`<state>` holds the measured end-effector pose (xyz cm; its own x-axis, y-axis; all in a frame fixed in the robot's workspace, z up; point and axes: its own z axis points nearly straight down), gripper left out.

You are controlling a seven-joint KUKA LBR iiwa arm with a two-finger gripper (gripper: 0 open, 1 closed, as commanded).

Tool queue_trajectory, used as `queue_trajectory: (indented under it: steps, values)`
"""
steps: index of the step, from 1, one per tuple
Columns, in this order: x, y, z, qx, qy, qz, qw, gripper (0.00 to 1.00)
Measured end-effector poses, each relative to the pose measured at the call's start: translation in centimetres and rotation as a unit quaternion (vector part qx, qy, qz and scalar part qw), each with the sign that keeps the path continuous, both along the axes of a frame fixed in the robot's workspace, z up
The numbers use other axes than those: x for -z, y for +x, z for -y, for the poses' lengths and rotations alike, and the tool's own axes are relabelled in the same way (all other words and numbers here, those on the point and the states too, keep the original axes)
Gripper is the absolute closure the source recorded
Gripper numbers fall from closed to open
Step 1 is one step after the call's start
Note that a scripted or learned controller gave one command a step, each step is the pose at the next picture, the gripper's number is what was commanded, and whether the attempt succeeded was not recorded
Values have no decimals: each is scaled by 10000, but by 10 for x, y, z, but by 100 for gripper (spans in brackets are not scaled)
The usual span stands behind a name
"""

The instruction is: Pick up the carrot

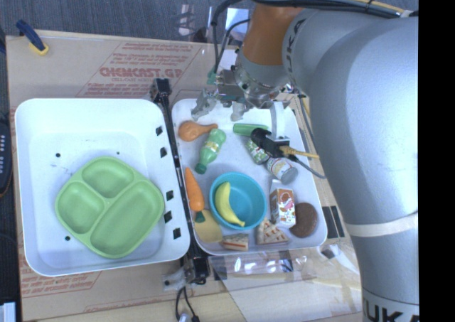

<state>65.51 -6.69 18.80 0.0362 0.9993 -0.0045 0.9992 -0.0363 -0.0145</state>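
The carrot (194, 190) is orange and lies lengthwise along the left wall of the right bin (310, 184), beside the blue bowl. My gripper (221, 108) hangs over the far end of that bin, well above and behind the carrot. Its two fingers (204, 105) are spread apart with nothing between them. The grey arm with its orange band reaches in from the right and covers the bin's right side.
The right bin also holds a chicken drumstick (195, 130), a green bottle (211, 148), a blue bowl (247, 201) with a banana (226, 204), a small can (282, 169), a juice carton (282, 208), a cookie (306, 219) and sandwich pieces. A green divided plate (109, 205) sits in the left bin (43, 129).
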Motion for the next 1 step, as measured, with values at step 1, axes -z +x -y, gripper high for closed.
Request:
queue_trajectory:
  steps: [1]
  values:
    - [-3, 0, -55, 264, -1, 4, 9997, 0]
